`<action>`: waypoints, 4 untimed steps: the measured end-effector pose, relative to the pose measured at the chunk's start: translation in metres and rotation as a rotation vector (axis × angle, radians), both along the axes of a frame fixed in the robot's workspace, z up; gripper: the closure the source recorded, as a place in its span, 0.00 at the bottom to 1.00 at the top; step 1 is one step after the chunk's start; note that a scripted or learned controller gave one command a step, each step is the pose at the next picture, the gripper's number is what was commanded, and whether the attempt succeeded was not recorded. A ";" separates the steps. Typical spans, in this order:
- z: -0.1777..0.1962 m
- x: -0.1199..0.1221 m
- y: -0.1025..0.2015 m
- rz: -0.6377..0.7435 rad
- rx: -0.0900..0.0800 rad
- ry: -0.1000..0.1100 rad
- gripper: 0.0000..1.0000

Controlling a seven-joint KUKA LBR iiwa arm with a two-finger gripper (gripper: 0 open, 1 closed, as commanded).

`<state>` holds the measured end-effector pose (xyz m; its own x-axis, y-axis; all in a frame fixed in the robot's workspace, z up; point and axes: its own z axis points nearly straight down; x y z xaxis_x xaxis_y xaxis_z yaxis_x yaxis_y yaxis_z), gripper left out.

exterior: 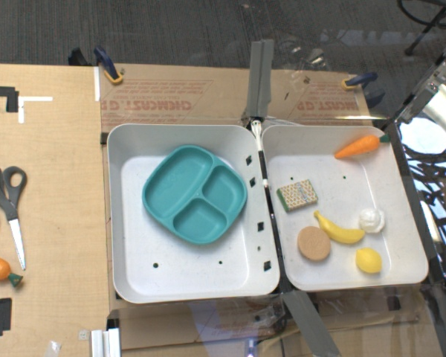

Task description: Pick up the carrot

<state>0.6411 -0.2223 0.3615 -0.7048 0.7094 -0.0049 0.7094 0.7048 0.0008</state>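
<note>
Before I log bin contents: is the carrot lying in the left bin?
No, the carrot lies at the far edge of the right bin.

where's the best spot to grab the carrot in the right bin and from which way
Probably its thick orange middle, coming straight down. The carrot lies flat near the right bin's far corner, pointing along the back wall, so close across its narrow width, away from the thin tip and the green end.

The right bin (401, 199) and left bin (123, 222) are white; the divided plate (195, 193) is teal; the carrot (357, 146) is orange with a green tip; the banana (340, 230) and lemon (369, 260) are yellow; the round cookie (314, 243) is tan; the small box (297, 194) bears a speckled green-and-tan pattern; the scissors (7, 199) have grey handles.
</note>
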 end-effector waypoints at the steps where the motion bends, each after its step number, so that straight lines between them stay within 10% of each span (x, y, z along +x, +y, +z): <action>1: -0.168 -0.042 0.001 -0.226 0.002 0.003 0.00; 2: -0.127 0.017 0.026 -0.699 0.002 0.001 0.00; 3: -0.158 0.018 0.001 -0.878 0.003 0.002 0.00; 4: -0.270 0.019 0.015 -0.871 0.009 0.008 0.00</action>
<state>0.6599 -0.2074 0.0916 0.0883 0.9961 0.0062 0.9961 -0.0883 -0.0038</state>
